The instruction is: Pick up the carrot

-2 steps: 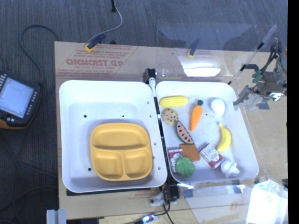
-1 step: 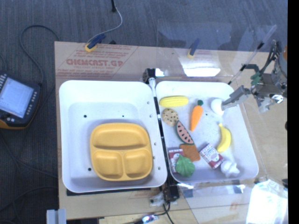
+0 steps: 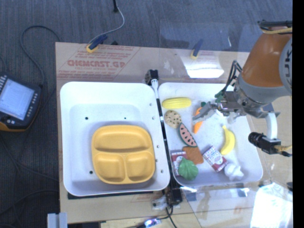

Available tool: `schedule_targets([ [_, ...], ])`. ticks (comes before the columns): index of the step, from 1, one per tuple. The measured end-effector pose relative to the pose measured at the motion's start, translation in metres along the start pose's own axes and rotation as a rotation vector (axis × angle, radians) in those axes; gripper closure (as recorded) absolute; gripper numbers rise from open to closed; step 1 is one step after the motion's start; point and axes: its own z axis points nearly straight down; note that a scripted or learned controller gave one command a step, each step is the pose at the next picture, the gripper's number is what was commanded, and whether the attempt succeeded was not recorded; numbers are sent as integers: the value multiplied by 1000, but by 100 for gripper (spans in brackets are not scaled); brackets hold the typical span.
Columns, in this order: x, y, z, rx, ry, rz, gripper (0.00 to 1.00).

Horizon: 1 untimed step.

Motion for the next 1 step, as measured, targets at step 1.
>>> schedule_targets([
  [1, -42, 32, 114, 2, -1, 47, 0],
])
